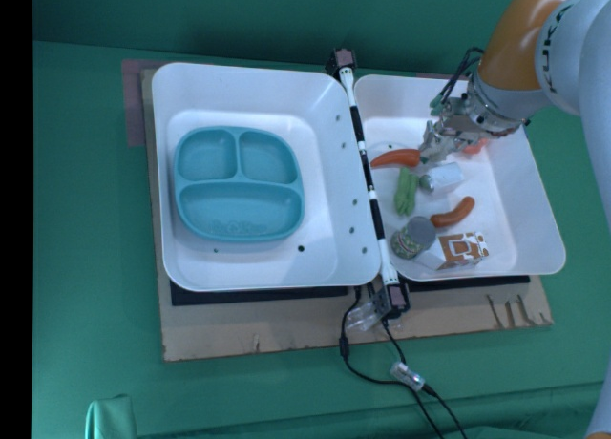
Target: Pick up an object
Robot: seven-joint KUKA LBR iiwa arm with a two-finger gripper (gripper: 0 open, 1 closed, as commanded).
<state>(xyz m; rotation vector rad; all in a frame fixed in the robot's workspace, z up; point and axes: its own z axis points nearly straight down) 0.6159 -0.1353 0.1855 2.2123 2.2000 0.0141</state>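
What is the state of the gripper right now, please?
Two-finger gripper: low in the right white bin, above the orange carrot; open or shut cannot be told.

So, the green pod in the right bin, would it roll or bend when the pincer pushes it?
The green pod is long and narrow, so pushed from its side it would probably roll or pivot. It looks like a plastic toy, likely light and fairly stiff. Its smooth surface may slip, and it lies close to the carrot.
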